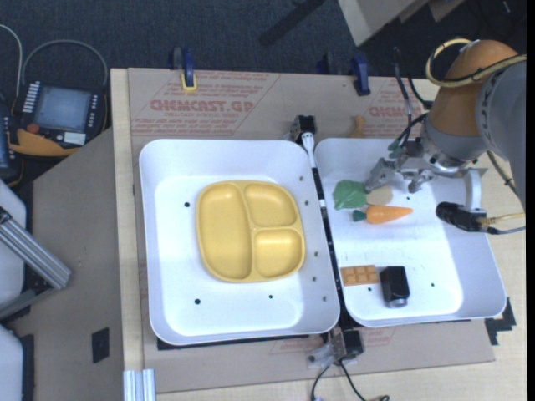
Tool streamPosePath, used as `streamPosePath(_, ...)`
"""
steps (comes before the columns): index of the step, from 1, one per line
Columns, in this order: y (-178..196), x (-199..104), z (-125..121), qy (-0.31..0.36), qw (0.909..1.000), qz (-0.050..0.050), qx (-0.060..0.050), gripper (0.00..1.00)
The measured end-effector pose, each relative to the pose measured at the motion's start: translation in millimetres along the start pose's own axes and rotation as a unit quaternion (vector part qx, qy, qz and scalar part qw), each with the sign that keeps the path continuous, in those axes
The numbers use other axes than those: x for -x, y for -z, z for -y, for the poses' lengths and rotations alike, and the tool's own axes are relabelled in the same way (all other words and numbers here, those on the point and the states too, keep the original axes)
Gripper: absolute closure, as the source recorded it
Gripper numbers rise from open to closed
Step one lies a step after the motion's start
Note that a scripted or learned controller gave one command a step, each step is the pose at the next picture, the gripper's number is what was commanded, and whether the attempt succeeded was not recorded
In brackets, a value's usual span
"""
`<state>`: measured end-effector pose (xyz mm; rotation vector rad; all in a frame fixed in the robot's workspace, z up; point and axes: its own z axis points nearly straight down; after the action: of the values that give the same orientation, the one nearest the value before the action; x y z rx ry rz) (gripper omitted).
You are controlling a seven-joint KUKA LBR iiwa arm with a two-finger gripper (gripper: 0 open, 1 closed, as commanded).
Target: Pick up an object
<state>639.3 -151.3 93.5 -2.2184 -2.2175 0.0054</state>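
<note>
**Arm low over the right bin, beside the toy food**

The table carries two shallow white bins side by side. The left bin holds a yellow divided plate with three compartments, lying flat near the middle of the bin.

The right bin holds the small things. Toward its upper left lies a green leaf-shaped piece, with a pale beige piece touching its right side. Just below these lies a toy carrot, orange with a green stub at its left end, pointing to the right. Near the bin's lower edge sit a small brown waffle-like block and, just to its right, a black object (what it is cannot be told from here).

The arm reaches in from the right, its orange band above the wrist. The gripper hangs over the upper part of the right bin, just above the beige piece and the leaf. Whether the jaws are parted or closed cannot be told, and nothing is visibly between them.
</note>
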Motion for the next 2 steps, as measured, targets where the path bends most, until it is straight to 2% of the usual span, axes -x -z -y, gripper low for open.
streamPosePath(1, -5, 0, -2, 0.0, 1.0, 0.0, 0.004, 0.0)
streamPosePath(2, 12, 0, -7, 0.001, 0.9999, 0.002, 0.014, 1.0)
